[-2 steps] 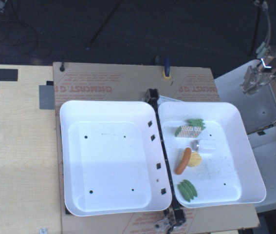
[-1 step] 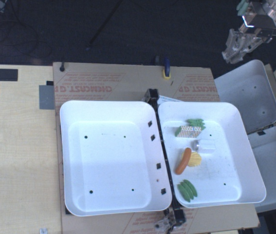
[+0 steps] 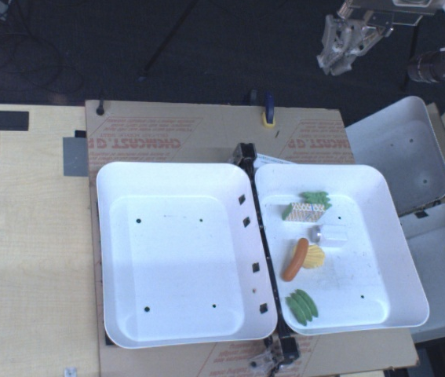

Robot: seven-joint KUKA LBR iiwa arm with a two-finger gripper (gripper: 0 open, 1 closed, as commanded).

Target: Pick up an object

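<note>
My gripper (image 3: 334, 63) hangs high at the top right, well above and behind the right bin (image 3: 399, 234), far from every object. In that bin lie an orange-red sausage-shaped piece (image 3: 295, 259), a yellow piece (image 3: 314, 257) touching its right side, a green pea pod (image 3: 302, 306) near the front, a green leafy piece (image 3: 315, 199) at the back, a pale speckled block (image 3: 304, 210) just below it, and a small clear or white item (image 3: 328, 232) in the middle.
The left bin (image 3: 120, 250) sits beside the right one, joined along a black-clipped seam (image 3: 255, 242). Both rest on a cardboard sheet (image 3: 167, 132) on the wooden bench. A grey metal plate (image 3: 410, 155) lies to the right of the bins.
</note>
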